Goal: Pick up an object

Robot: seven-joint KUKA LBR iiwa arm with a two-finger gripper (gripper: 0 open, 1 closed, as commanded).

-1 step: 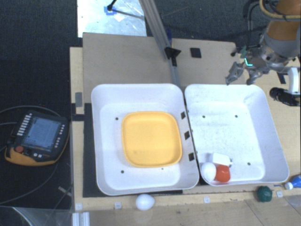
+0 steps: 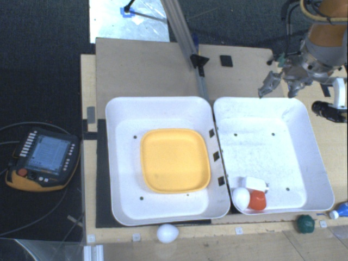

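The gripper (image 2: 281,86) is seen spread and unladen above the right bin (image 2: 272,145)'s far rim; the orange object (image 2: 257,200), wedged in its near-left corner, could be missed

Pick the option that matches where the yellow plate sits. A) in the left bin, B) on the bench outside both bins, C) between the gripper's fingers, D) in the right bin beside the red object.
A: the yellow plate lies flat in the middle of the left bin, while the gripper hangs open above the far edge of the right bin, holding nothing.
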